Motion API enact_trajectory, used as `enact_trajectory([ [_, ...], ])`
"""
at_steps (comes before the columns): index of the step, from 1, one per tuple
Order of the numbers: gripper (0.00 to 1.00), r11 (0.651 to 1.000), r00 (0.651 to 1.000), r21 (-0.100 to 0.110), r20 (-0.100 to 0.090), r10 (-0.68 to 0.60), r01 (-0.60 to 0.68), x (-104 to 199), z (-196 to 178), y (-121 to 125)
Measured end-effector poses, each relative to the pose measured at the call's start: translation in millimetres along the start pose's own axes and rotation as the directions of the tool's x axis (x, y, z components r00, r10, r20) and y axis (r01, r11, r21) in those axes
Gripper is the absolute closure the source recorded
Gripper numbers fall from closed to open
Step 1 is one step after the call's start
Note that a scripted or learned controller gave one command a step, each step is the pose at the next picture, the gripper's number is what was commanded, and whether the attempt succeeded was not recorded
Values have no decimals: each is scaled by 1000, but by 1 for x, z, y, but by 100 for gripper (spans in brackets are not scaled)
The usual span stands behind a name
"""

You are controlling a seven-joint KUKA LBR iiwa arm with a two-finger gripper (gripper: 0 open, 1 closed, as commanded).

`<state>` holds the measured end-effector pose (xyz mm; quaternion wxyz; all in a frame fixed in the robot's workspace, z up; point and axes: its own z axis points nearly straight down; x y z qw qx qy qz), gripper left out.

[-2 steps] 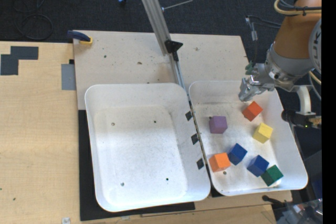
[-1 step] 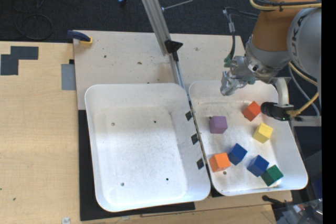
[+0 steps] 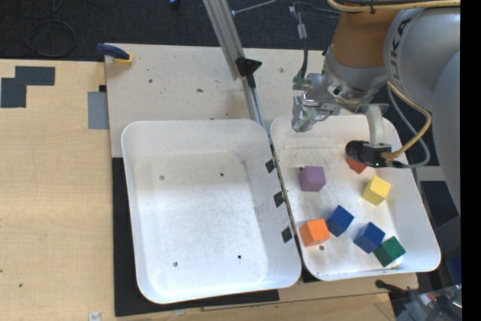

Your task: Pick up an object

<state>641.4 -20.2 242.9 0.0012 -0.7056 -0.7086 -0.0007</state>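
Hovering the claw [image 3: 304,116] over the far end of the right bin [image 3: 421,255], grasping nothing; can't tell if clenched or released. Sitting loose in that bin: purple cube [image 3: 312,178] nearest, then yellow cube [image 3: 376,190], orange cube [image 3: 315,231], two blue cubes [image 3: 340,220], green one [image 3: 390,251]. Probably going for purple. Crowding the near corner, the rest. Lying bare, left bin [image 3: 143,139].

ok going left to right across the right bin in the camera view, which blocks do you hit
orange block → purple block → blue block → second blue block → yellow block → green block
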Motion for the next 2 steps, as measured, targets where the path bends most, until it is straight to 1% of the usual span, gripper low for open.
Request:
enact_trajectory([
  [1, 100, 1000, 1000, 0, 0, 1, -1, 51, -5, 8],
  [2, 100, 1000, 1000, 2, 1, 0, 0, 110, 11, 15],
])
